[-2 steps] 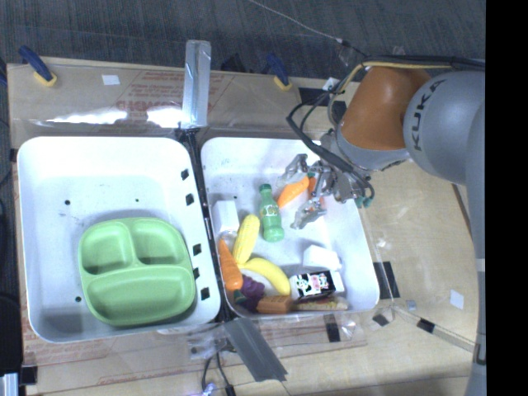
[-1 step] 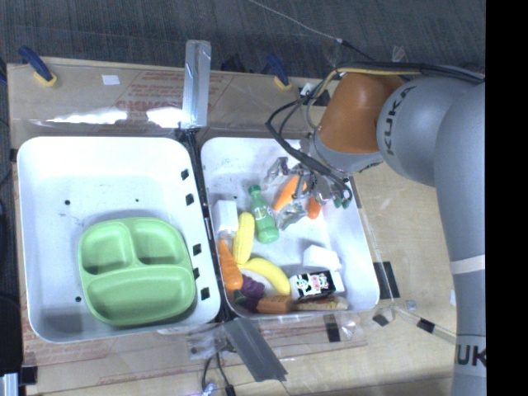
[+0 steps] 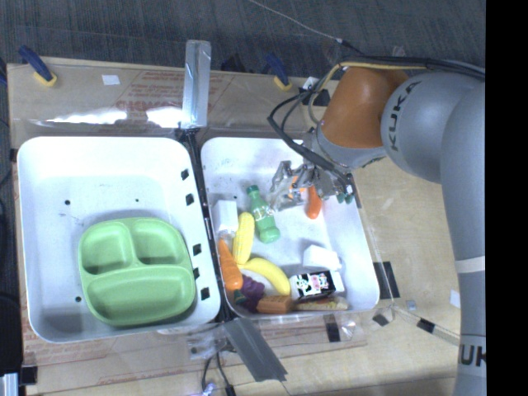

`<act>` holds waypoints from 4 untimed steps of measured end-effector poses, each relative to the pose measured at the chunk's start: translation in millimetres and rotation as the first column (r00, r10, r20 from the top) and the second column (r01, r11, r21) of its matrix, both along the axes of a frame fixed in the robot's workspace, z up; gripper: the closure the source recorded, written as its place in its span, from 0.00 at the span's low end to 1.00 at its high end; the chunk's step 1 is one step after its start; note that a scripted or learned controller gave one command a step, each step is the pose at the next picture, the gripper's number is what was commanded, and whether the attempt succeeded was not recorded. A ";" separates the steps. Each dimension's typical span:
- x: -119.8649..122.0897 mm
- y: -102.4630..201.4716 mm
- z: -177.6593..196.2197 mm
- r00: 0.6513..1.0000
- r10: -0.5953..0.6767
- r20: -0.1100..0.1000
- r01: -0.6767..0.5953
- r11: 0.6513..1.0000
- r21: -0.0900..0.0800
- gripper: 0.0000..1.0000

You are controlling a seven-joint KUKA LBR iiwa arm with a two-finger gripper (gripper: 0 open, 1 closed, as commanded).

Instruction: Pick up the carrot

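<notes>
While the gripper (image 3: 290, 181) hangs over the right bin (image 3: 355, 229), its state cannot be told. An orange carrot (image 3: 313, 204) shows just beside it, seemingly raised. Step: the lift. Next: confirm the hold.

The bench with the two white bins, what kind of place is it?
Probably a robot lab, not a kitchen. A big grey arm reaches over two white bins taped to a bench, and the food looks like toys: a carrot, bananas and a green tray.
</notes>
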State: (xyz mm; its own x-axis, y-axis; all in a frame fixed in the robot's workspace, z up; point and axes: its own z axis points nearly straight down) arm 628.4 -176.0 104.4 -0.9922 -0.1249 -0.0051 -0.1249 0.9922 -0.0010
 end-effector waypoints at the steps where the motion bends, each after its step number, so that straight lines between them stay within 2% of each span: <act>1: -35.0 52.1 178.6 0.986 -0.166 0.011 0.166 0.986 0.000 1.00; 2: -37.0 51.8 172.3 0.986 -0.167 -0.001 0.167 0.986 0.000 0.00; 3: -12.9 8.0 86.1 0.994 -0.107 -0.013 0.107 0.994 0.001 0.00; 4: 6.8 -19.3 -15.7 0.986 -0.168 -0.012 0.168 0.986 0.001 0.00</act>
